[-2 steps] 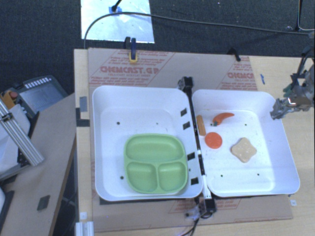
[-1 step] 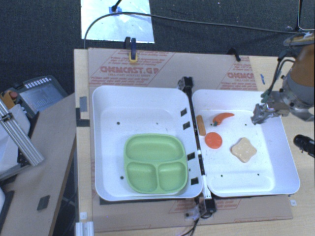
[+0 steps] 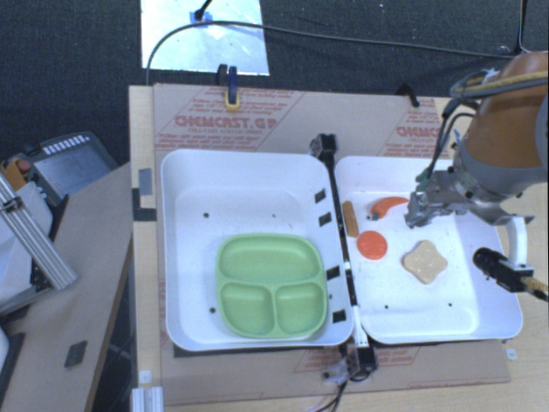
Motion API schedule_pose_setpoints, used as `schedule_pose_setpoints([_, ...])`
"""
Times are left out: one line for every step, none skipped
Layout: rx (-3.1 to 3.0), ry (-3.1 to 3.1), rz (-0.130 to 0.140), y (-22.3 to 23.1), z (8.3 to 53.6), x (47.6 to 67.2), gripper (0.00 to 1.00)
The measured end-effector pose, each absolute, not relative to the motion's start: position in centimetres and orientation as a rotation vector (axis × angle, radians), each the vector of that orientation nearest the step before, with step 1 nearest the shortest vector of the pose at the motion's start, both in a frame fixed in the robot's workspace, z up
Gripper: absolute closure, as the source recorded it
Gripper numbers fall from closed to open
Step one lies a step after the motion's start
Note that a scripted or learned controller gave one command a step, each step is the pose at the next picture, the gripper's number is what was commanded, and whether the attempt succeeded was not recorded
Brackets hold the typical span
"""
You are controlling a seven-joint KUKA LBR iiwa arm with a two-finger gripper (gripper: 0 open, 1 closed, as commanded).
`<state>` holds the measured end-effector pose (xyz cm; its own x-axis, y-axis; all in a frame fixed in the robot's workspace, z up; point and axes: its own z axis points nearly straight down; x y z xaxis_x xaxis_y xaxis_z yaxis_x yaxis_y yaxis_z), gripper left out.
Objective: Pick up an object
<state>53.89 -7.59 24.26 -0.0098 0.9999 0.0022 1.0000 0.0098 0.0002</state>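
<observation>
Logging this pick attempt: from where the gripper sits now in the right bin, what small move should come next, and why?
Probably a short drop straight down toward the orange curved piece. The gripper hangs just beside its right end in the right bin, with nothing seen between its fingers. The orange disc and tan biscuit-shaped piece lie farther off.

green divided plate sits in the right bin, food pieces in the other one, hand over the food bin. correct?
Not quite. The camera view shows the green divided plate in the left bin, not the right. The food pieces lie in the right bin, and the hand is over that bin.
</observation>
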Motion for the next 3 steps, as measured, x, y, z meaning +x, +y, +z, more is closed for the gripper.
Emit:
schedule_pose_setpoints([-2.21, -2.232, -0.004, -2.8, 24.9, 53.3, 1.0])
schedule_pose_setpoints([-2.209, -2.232, -0.003, 2.8, 24.0, 53.4, 1.0])
schedule_pose_setpoints([-2.209, -2.231, -0.002, 7.9, 22.5, 52.4, 1.0])
